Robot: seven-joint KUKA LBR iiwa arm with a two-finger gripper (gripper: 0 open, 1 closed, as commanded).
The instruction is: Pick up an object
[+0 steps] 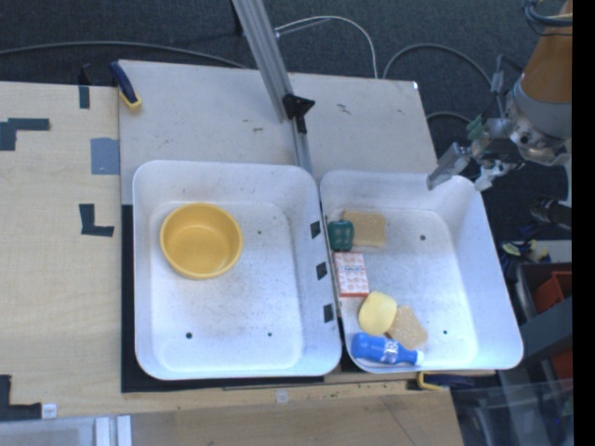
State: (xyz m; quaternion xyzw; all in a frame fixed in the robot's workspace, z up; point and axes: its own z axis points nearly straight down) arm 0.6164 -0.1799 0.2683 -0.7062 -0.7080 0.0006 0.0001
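Nearest, a blue bottle (384,350) lies at the near edge of the right bin (465,277), touching a yellow lump (376,312) and a tan sponge (407,327). Just beyond sit a red-and-white packet (350,274), a green block (340,234) and a second tan sponge (367,229), all along the bin's left side. A yellow bowl (201,240) stands upright in the left bin (270,342). At the right bin's far right corner the claw (457,165) hangs over the rim, gripping nothing; I cannot tell how its jaws stand.
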